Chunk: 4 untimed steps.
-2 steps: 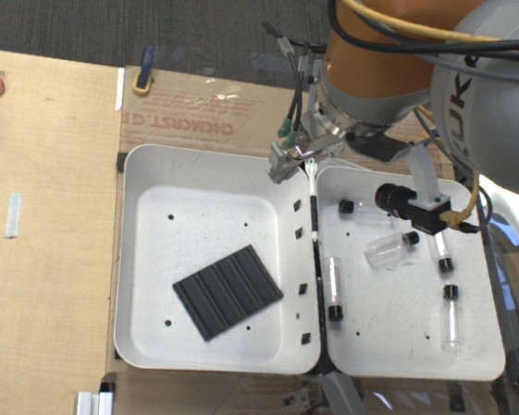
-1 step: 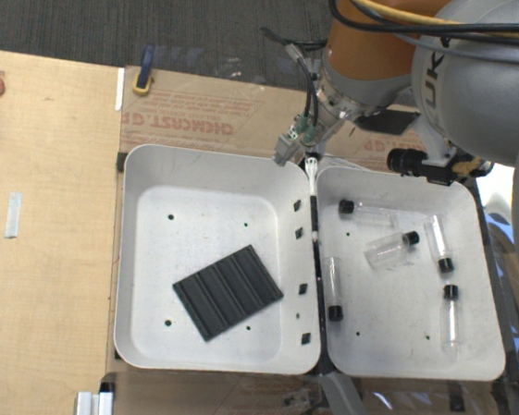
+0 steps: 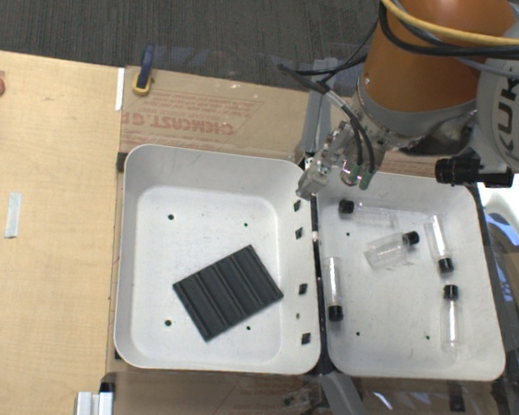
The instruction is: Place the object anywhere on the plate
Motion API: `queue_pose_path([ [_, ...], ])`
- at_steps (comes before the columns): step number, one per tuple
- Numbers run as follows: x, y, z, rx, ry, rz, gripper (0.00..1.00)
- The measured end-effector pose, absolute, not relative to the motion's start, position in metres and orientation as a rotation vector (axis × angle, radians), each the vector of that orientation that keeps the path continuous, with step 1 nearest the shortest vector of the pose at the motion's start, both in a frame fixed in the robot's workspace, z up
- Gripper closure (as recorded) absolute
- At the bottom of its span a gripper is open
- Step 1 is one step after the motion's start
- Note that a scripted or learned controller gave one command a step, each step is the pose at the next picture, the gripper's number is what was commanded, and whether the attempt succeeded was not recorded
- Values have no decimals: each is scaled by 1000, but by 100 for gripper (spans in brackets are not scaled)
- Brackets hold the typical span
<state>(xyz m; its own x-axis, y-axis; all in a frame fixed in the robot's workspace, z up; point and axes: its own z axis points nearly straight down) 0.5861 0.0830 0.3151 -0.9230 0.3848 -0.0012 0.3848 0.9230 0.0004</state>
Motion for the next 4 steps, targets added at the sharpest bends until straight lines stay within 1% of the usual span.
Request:
queue_pose_path([
  [1, 506, 96, 303, 196, 3136, 0, 100],
  [2, 537, 136, 281, -183, 3135, 1, 100],
  [3, 539, 110, 343, -802, 3034, 2, 100],
  [4, 499, 69, 384, -1122, 2930, 1, 100],
])
